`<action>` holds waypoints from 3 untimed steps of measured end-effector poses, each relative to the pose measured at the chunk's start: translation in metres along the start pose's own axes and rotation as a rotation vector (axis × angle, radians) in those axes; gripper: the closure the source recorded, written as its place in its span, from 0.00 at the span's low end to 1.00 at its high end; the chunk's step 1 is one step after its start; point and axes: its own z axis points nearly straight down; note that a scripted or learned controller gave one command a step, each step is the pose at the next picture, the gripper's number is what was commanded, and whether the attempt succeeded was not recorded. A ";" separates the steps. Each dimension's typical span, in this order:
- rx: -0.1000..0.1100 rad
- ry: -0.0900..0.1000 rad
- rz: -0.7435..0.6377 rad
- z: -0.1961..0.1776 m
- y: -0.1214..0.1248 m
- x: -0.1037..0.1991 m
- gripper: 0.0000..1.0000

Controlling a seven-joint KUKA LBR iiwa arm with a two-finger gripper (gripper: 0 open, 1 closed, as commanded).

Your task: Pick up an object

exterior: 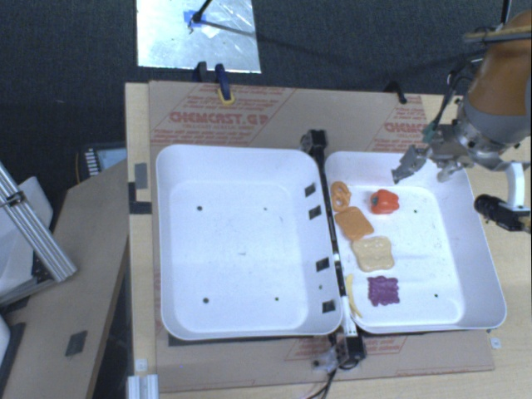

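Looking down at the table (249, 110), the pincer (426, 163) hovers over the back edge of the right bin (465, 256), fingers spread, nothing between them. The food's all in that bin's left half: a red pepper (384, 201) closest to the pincer, a pretzel (340, 194), brown bread (354, 222), pale toast (374, 253), purple grapes (383, 290). The left bin (241, 239) sits alongside, touching.

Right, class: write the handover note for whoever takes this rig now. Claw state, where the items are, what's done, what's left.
Claw: open, holding nothing, above the right bin's far edge.
Items: all in the right bin, near its left side: tomato, pretzel, orange piece, toast, purple piece, yellow strip.
Left bin: no items.
Done: nothing picked.
Left: lower, grasp one item, lift. The tomato is nearest.
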 end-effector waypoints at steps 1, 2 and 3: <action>0.004 0.001 -0.004 0.105 0.031 0.015 0.00; -0.001 0.000 0.002 0.152 0.014 0.020 0.00; -0.006 0.000 -0.004 0.112 0.053 0.046 0.00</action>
